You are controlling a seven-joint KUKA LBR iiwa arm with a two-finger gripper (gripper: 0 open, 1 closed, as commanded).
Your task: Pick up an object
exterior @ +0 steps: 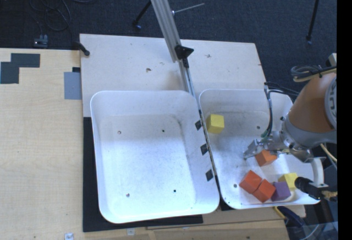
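Note:
My gripper [263,151] is low in the right bin [236,102], near its right side, reaching in from the right. A small orange block [266,158] lies right at its tip, partly covered by it; whether the block is gripped is hidden by the wrist. A yellow cube [215,123] sits alone at the bin's upper left. In the near right corner a cluster holds two orange blocks [251,181] [264,191], a purple block [281,191] and a yellow block [289,180].
The left bin [110,102] lies beside the right one, with a divider and black clips [204,148] between them. A slanted aluminium rail [165,18] rises behind the bins. Cables and a black-tipped part [308,186] hang by the right bin's edge.

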